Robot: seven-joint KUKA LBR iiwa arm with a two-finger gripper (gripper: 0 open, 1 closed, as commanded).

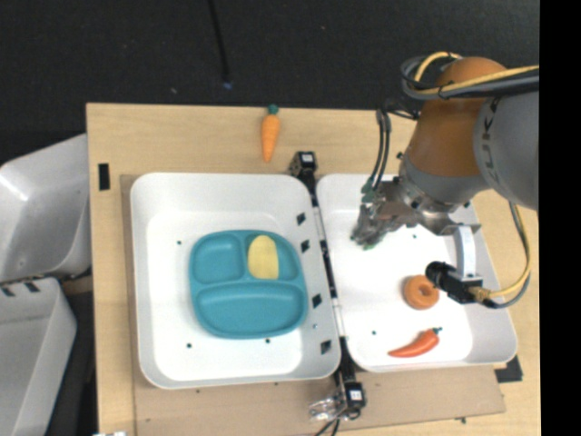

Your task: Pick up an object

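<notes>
The gripper (370, 230) of the grey arm (454, 143) hangs low over the far left part of the right-hand bin (490, 334), close to the divide between the two bins. From this slanted overhead angle its fingers blur into a dark cluster of metal with a speck of green at the tip, and I cannot tell whether they are spread or closed; nothing is seen between them. Above the wrist, the orange band (445, 130) bulges wide, and cables (427, 66) loop over the top of it.

In the same bin, nearer the camera and to the right of the gripper, lies an orange doughnut-shaped toy (420, 292), just beside a black fitting (447, 280) from which a yellow cable (517, 271) curves away. Nearer still, by the front wall of the bin, rests a red chilli pepper toy (415, 343) with a green stem, apart from the doughnut.

The left-hand bin (163, 352) holds a blue divided plate (231, 302) at its centre, and a pale yellow oval piece (263, 257) sits in the plate's upper right compartment.

Outside both bins, on the wooden bench top (182, 139) along the far edge, a toy carrot (270, 134) lies with its green top pointing away from the camera, near a small black clip (302, 163) at the bins' shared corner. White equipment (36, 207) stands off the bench to the left.
</notes>
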